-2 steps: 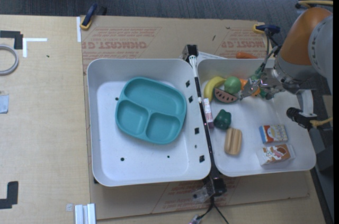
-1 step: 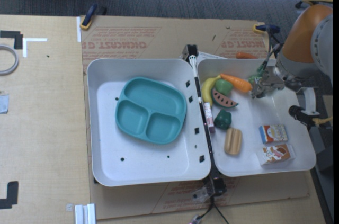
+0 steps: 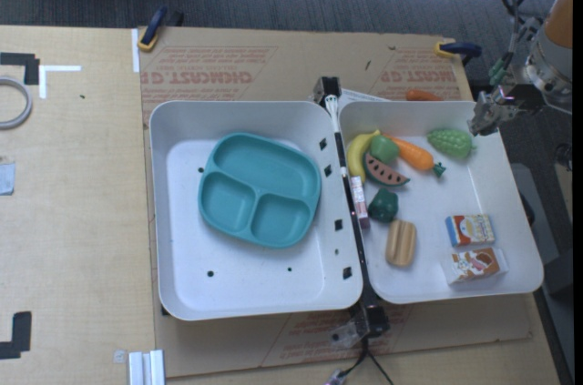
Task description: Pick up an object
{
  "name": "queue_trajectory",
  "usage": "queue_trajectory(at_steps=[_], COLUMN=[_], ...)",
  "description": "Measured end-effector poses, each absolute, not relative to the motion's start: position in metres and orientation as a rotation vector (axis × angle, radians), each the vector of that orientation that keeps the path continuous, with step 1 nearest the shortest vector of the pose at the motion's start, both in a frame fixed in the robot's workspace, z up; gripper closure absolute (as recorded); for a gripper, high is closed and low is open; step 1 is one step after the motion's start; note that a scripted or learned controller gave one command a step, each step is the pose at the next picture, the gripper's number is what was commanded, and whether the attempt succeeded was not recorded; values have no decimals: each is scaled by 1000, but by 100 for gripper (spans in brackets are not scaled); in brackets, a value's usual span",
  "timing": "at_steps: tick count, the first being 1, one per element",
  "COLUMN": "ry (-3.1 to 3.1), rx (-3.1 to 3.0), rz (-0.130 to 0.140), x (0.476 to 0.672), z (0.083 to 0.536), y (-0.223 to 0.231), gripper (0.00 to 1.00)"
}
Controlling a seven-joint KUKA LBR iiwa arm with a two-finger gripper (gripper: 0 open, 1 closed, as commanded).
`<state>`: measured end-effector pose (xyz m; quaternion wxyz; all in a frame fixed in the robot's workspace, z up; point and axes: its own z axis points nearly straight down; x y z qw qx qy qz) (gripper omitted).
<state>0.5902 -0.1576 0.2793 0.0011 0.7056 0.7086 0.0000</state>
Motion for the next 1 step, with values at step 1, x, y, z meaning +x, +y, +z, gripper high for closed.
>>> queue_trajectory(at_steps=[1], ry=[2229], rx=[2207], rz=[-1], x=[591], z=[289], y=[-158], gripper=[100])
